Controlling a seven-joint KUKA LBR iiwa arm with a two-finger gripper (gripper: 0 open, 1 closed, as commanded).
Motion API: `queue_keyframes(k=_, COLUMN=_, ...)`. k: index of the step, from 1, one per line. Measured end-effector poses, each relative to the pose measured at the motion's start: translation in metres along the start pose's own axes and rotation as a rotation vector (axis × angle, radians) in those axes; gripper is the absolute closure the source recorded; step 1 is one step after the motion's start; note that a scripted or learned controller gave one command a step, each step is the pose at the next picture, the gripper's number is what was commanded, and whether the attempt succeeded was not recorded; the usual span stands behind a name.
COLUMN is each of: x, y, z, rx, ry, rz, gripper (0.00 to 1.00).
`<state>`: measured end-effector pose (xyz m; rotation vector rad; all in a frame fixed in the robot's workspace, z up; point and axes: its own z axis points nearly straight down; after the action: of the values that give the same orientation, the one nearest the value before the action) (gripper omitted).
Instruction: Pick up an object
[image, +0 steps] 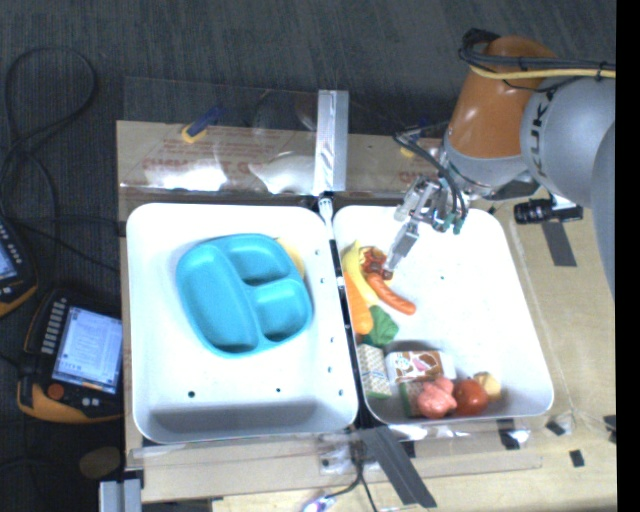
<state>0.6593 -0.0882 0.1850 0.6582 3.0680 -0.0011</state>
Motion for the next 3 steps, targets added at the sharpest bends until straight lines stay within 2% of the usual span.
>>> queue_keyframes(k=1, x=0.068, y=0.075, z=0.001, rx=0.003, ry=0.003, rz=0.507, gripper=0.0)
queue_keyframes(k=2, x=0.062, y=0.004, z=0.001, rx=0.003, ry=0.002, rz=0.625, gripper=0.0)
queue_keyframes(k=3, x=0.054, y=0.006, z=0.002, rx=0.003, ry=0.004, rz=0.688, gripper=0.0)
